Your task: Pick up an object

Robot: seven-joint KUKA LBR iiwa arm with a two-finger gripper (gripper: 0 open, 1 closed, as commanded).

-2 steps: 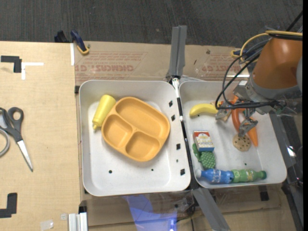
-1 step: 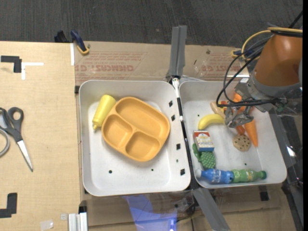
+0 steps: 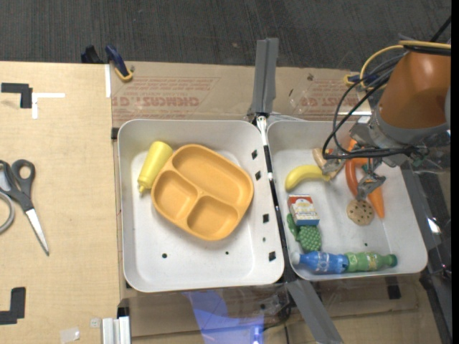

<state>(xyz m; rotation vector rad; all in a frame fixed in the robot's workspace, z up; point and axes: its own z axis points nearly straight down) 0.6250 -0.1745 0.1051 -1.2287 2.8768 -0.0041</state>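
Note:
My gripper (image 3: 351,177) hangs low over the upper part of the right bin (image 3: 409,224), open. One finger stands by the banana's tip, the other by a brown round biscuit (image 3: 360,211). A red-orange curved piece (image 3: 351,179) lies in the gap between the fingers, and an orange carrot (image 3: 378,203) lies just to its right. I cannot tell if the fingers touch either one. The yellow banana (image 3: 304,175) lies to the gripper's left. The orange band and grey wrist (image 3: 419,92) hide the bin's far right corner.
The right bin also holds a red-and-white carton (image 3: 304,209), a green knobbly piece (image 3: 310,238) and a blue-green bottle (image 3: 348,262) along the front wall. In the left bin (image 3: 143,264) lie a yellow divided plate (image 3: 203,190) and a yellow bottle (image 3: 153,165). Scissors (image 3: 27,203) rest on the bench at the left.

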